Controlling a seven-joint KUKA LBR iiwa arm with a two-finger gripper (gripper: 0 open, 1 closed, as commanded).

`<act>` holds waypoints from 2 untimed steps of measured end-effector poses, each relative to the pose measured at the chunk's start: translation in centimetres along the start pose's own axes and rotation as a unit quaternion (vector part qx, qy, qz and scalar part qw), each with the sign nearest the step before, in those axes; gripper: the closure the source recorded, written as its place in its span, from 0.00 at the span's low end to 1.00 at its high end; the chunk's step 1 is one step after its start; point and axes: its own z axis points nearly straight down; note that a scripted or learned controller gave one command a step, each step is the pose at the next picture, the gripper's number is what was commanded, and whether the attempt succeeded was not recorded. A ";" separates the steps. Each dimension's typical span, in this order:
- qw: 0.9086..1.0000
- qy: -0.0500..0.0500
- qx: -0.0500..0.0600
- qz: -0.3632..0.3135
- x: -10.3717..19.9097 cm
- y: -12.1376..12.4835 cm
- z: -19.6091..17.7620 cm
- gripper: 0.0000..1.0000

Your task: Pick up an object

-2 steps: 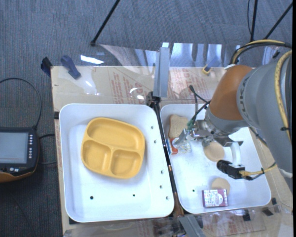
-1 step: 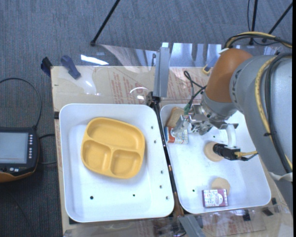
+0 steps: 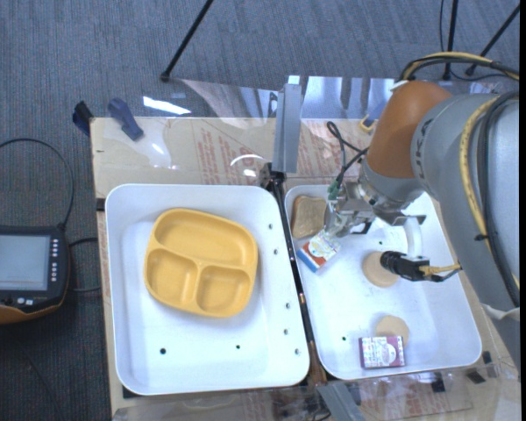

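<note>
The gripper (image 3: 337, 228) is positioned in the right bin (image 3: 460, 318) directly over a small carton (image 3: 318, 251); finger state cannot be determined. A yellow tray (image 3: 200, 261) is seated in the left bin (image 3: 131, 323).

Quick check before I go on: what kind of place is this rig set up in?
Most likely a robotics lab. A teach pendant lies on the grey carpet beside the bench, tripod legs stand behind it, and the two white bins hold toy food and a yellow divided plate.

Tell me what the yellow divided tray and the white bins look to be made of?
The yellow tray looks like moulded plastic: one even colour, matte, rounded compartment walls. The white bins seem to be thin formed plastic too, slightly glossy with soft rounded rims, though painted metal can't be ruled out.
</note>
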 end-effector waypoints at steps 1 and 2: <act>1.000 0.000 0.001 -0.001 0.1 0.0 0.1 0.00; 1.000 0.000 0.002 0.000 0.2 -0.1 1.0 0.00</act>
